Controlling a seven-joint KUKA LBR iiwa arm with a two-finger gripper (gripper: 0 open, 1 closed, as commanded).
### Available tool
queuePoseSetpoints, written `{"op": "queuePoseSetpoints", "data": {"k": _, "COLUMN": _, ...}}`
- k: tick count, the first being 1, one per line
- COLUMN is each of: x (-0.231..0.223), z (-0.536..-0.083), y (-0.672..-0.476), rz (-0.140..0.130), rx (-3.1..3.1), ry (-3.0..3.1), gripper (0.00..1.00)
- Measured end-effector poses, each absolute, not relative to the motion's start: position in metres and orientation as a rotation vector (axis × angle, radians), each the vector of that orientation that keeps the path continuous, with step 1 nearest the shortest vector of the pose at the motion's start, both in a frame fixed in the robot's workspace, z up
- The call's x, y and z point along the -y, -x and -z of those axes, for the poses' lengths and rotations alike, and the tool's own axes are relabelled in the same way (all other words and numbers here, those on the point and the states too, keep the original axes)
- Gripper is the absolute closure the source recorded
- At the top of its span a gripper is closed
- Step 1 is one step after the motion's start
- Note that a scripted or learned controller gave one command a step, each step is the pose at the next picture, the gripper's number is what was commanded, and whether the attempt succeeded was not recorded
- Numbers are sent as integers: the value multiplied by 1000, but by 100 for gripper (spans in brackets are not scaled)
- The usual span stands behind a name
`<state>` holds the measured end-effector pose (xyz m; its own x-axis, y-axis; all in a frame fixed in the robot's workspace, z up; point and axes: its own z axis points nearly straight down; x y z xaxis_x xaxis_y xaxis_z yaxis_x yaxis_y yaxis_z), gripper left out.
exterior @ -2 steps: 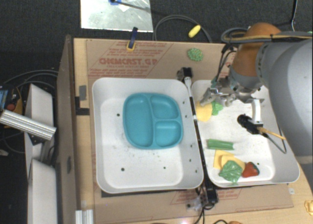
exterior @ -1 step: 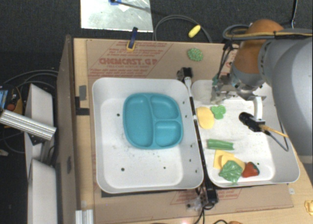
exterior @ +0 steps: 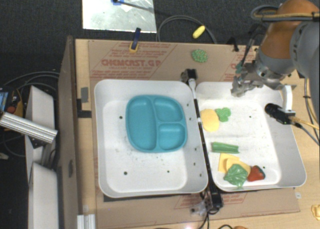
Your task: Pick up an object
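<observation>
A: What could go wrong from here?

B: The gripper (exterior: 240, 89) hangs over the far rim of the right bin (exterior: 290, 148), well apart from every candidate object. A straight descent would likely meet bare bin floor or the rim itself. Nearer the camera, the green leafy piece (exterior: 236, 174), yellow slices (exterior: 229, 162) and red piece (exterior: 256, 173) lie touching one another, so a closing grasp there may catch two things or push them aside.

A: And the arm's pose?

B: The arm (exterior: 280, 43) reaches in from the right, wrist bent downward, tool pointing at the bin's far edge. Whether the jaws stand apart or together cannot be told (the tool is small and blurred).

A: Where are the other objects?

B: The yellow lemon-like piece (exterior: 209, 120) sits beside the divider, touching a small green piece (exterior: 223, 113); a green bean (exterior: 225, 147) lies between these and the cluster. The left bin (exterior: 115, 173) holds a blue divided plate (exterior: 155, 123).
</observation>
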<state>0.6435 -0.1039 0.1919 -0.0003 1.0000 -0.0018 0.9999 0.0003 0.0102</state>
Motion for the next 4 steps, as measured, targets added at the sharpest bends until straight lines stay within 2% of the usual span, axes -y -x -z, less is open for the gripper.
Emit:
{"op": "queuePoseSetpoints", "data": {"k": 1, "x": 103, "z": -186, "y": -642, "rz": -2, "rx": -2223, "ry": -2216, "gripper": 0}}
{"op": "queuePoseSetpoints", "data": {"k": 2, "x": 85, "z": -94, "y": -627, "rz": 6, "rx": -2231, "ry": -2221, "gripper": 0}}
{"op": "queuePoseSetpoints", "data": {"k": 3, "x": 86, "z": -111, "y": -631, "rz": -5, "rx": -2227, "ry": -2213, "gripper": 100}}
{"op": "queuePoseSetpoints", "data": {"k": 4, "x": 86, "z": -155, "y": -592, "rz": -3, "rx": -2220, "ry": -2220, "gripper": 100}}
